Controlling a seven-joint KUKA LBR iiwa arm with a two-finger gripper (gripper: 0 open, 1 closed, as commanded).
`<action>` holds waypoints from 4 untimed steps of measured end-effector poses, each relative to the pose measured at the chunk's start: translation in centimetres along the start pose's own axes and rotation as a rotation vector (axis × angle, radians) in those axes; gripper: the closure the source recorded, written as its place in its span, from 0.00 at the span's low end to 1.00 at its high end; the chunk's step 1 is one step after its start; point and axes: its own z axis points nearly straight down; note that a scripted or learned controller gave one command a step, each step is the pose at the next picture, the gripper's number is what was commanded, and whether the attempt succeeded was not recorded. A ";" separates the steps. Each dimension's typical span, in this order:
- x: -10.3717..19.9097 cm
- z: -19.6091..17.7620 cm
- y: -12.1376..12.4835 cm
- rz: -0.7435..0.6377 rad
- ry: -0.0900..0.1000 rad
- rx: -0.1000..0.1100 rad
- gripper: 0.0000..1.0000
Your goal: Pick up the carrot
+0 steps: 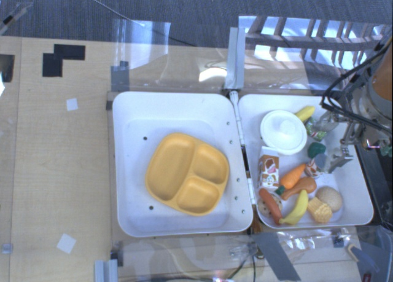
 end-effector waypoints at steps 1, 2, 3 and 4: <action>1.3 12.4 -4.7 0.034 0.012 -0.002 0.00; -1.4 19.1 -3.2 0.018 -0.007 0.002 0.00; -1.1 19.1 0.4 -0.312 -0.008 0.003 0.00; -1.4 17.9 0.5 -0.318 -0.013 0.005 1.00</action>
